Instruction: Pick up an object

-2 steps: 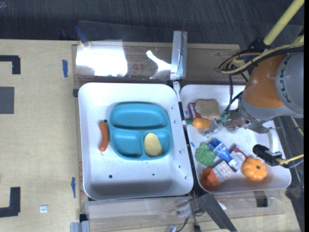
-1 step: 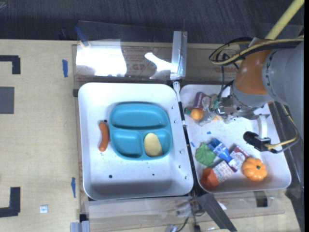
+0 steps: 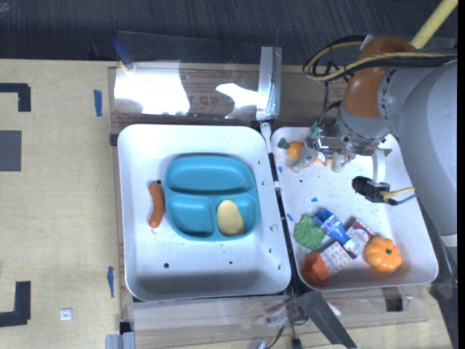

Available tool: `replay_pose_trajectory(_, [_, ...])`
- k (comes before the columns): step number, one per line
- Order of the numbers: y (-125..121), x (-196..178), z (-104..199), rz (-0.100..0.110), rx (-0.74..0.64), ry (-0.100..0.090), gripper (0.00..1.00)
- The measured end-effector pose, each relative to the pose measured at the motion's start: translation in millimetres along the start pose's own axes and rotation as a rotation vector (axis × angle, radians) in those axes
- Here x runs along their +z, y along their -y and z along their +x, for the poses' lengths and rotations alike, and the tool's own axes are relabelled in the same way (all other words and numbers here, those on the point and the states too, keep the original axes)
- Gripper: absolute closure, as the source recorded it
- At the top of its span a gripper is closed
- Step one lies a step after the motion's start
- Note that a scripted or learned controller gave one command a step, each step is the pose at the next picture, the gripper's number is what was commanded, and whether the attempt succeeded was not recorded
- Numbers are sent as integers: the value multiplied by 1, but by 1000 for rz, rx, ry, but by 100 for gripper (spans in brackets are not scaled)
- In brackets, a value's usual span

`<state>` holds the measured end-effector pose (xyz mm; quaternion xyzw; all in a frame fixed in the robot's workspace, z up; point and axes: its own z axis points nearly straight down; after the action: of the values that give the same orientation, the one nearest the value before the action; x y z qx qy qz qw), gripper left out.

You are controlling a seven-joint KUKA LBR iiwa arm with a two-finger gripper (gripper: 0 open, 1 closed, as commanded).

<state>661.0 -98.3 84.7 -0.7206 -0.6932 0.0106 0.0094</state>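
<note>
Arm enters from the right of the frame; gripper [image 3: 325, 153] sits low over the upper left part of the right bin [image 3: 414, 217], beside a small orange piece [image 3: 294, 150], and whether it is clenched or released cannot be made out. Lower in the same bin lies a cluster: green item [image 3: 308, 232], blue-and-white packet [image 3: 333, 226], red-and-white carton [image 3: 347, 247], red piece [image 3: 314, 268] and orange pumpkin [image 3: 383, 254] at lower right. Left bin [image 3: 138, 217] at frame centre holds a blue divided tray [image 3: 207, 184] with a yellow object [image 3: 229, 217] in its lower right compartment, and an orange sausage [image 3: 155, 204] just left of the tray
</note>
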Motion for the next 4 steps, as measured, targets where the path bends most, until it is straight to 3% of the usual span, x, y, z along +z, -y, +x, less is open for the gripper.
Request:
replay_pose_trajectory(1, [70, 0, -48, -30, 56, 0, 0])
replay_pose_trajectory(2, [141, 1, -1, -33, -86, -2, 0])
replay_pose_trajectory(3, [139, -11, -3, -41, -82, 0, 100])
replay_pose_trajectory(4, [162, -96, 3, -32, -306, 3, 100])
